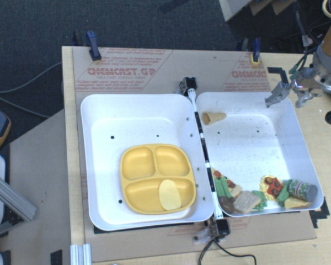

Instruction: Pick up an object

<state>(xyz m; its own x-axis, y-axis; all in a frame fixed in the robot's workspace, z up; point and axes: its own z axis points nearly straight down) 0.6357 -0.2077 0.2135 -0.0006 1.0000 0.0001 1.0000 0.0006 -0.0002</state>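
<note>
My gripper (291, 95) hangs over the far right corner of the right bin (248, 142), open, with nothing between its fingers. A tan cone-shaped piece (214, 116) lies alone near that bin's far left corner. Along its near edge is a cluster of toy food: a green and red piece (223, 184), a brown bread slice (246, 201), a yellow and red piece (272, 185), a green can (302, 190) on its side and a yellow wedge (295, 203). The gripper is well away from all of them.
The left bin (107, 131) holds a yellow divided plate (138, 164) with a pale oval piece (169, 194) in its near compartment. A black divider (201, 142) runs between the bins. Blue clamps (92, 43) hold the board's far edge.
</note>
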